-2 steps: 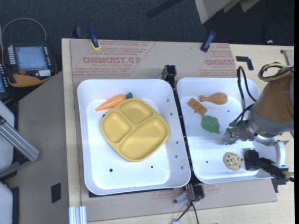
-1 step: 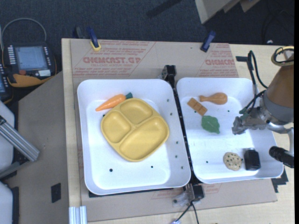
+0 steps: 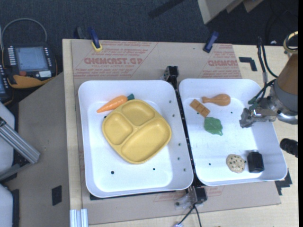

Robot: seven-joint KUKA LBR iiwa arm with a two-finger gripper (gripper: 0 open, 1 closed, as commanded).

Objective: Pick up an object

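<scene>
Nearest the gripper [image 3: 246, 119], over the right bin's [image 3: 270, 148] far side, lies the green leafy piece [image 3: 213, 126], a likely pick.

Green leafy piece sits mid-bin, apart from its neighbours, and looks like a small moulded toy: probably light, fairly stiff, with a lumpy, smooth skin that could slip, so taking it across its narrower middle seems safest. Just beyond it lie a brown block [image 3: 200, 108] and a drumstick [image 3: 217, 99], the latter best gripped on its thin shank. Toward the bin's near edge, a cookie [image 3: 235, 162] lies flat and low, hard to get under, beside a black block [image 3: 255, 161] whose square sides should hold well. Whether the jaws stand wide or narrow I cannot tell; nothing shows between them. Left bin [image 3: 90, 126] carries a yellow divided plate [image 3: 136, 131] and a carrot [image 3: 112, 103] touching its rim.
</scene>
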